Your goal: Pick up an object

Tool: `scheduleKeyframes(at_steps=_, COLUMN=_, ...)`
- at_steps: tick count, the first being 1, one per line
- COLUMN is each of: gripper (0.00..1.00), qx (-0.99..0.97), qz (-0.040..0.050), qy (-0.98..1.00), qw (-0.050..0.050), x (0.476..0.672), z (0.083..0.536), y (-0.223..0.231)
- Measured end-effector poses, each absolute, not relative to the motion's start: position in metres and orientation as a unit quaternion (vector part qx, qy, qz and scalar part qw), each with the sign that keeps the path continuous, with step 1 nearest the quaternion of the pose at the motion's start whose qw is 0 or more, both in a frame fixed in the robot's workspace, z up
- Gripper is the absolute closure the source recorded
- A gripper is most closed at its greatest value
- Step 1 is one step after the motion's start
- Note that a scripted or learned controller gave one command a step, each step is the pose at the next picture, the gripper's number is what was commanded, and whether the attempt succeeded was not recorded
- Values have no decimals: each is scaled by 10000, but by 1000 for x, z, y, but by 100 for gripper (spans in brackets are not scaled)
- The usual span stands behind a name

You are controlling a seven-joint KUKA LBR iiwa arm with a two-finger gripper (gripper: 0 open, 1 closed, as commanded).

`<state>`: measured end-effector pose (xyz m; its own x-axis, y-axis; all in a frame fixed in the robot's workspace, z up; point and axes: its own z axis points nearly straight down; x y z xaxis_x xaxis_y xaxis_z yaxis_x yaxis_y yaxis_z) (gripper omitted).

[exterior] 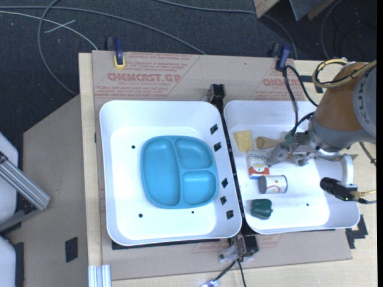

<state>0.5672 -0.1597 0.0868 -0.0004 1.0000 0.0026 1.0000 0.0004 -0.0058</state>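
Nearest the lens, a dark green rounded plastic object (pixel 261 207) sits at the lower left of the right-hand white bin (pixel 311 217). Left of centre, a blue three-compartment plastic plate (pixel 178 171) lies in the left-hand white bin (pixel 119 130). Moving right, a small white-and-red can (pixel 273 185), a red-and-white carton (pixel 258 163) and a tan block (pixel 243 140) cluster together. The gripper (pixel 281 153) hovers beside them; whether its jaws are parted cannot be told. A clean pick probably favours the can, approached from the bin's open right side, clear of the centre wall.
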Motion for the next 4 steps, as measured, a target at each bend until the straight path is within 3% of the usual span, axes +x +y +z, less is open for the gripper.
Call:
scheduleKeyframes(at_steps=1, gripper=100, qx=-7070, qz=-6, qy=-7072, qw=5, x=569, z=101, y=-160)
scheduleKeyframes(at_steps=3, gripper=100, qx=-7065, qz=-19, qy=-7077, qw=-34, x=581, z=218, y=-157)
scheduleKeyframes(at_steps=4, gripper=100, qx=-7068, qz=-12, qy=-7074, qw=-19, x=582, z=247, y=-157)
